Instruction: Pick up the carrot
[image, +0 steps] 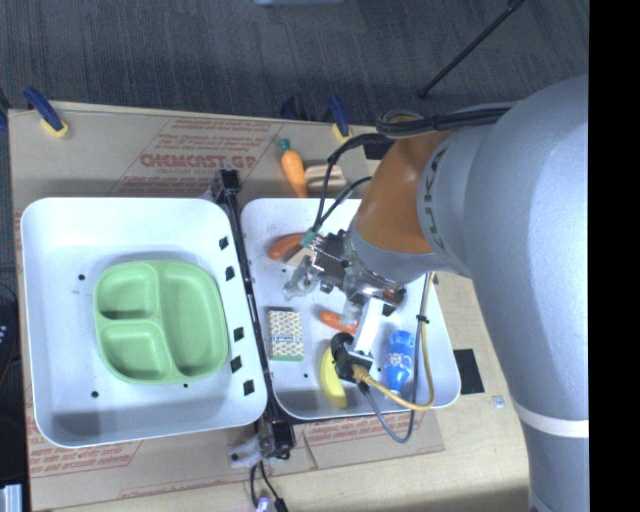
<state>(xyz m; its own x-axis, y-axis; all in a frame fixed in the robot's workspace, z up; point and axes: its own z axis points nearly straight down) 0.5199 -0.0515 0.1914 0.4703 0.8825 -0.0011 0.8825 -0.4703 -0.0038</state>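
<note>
The carrot (291, 168) lies well beyond the pincer (300, 280), outside the right bin (445, 385), long axis pointing roughly toward it; whether the pincer is open I cannot tell.

The arm (520, 250) is a bulky, smooth, rounded grey casing with an orange band (400, 200) above the wrist, dark lettering showing at the band's 3 o'clock edge. Below the band sits a cluttered metallic gripper (300, 275) assembly with a white block. Black cables loop over the band, and a yellow cable (425, 350) trails from the wrist.
</note>
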